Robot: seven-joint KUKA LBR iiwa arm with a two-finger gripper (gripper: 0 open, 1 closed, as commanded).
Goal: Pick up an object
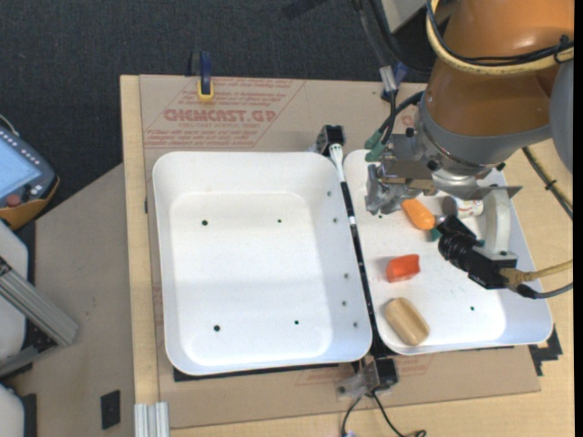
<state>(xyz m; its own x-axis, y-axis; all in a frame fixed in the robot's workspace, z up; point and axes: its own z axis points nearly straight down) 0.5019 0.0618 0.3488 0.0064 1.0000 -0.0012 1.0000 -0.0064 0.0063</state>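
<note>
In the upper right of the frame, the arm point(496, 71) is reaching down into the right bin point(524, 321), and its gripper point(393, 189) is hanging low over that bin's upper left part. The wrist is covering the claw from above, so whether it is spread or pressed together cannot be told.

Three pickable things are lying in the right bin. An orange piece point(419, 214) is lying tilted just below and right of the gripper, near it, with no visible contact. A red block point(403, 268) is sitting near the bin's middle, apart from the others. A tan roll point(405, 320) is resting near the lower rim. A black hose fitting point(474, 258) is trailing across the bin at right, just beside the orange piece.

The step in hand appears to be the approach to the orange piece. To do it well, the claw should be centring over the piece and closing across its narrow width.

The divider point(351, 226) between the bins is standing close on the gripper's left, leaving little side room there. Open floor is lying toward the bin's middle and lower right. The left bin point(182, 180) is offering wide room.
</note>
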